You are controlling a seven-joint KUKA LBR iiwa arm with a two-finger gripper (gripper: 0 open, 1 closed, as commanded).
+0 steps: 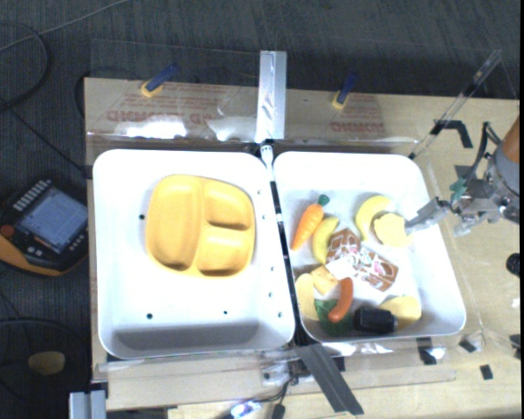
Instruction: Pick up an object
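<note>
Here, the gripper (412,223) reached in from three o'clock and sat right by the yellow round toy (380,219) in the right bin (437,234), though I cannot tell if it held anything, while the orange carrot (307,223) lay at nine o'clock from that toy and the yellow tray (199,225) sat in the left bin (122,234).

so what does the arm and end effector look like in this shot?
At the right edge, a sliver of the arm, orange over grey. The end effector is light-grey metal hardware with small teal fittings, black cabling beside it, and a slim pale finger tapering toward the right bin.
</note>
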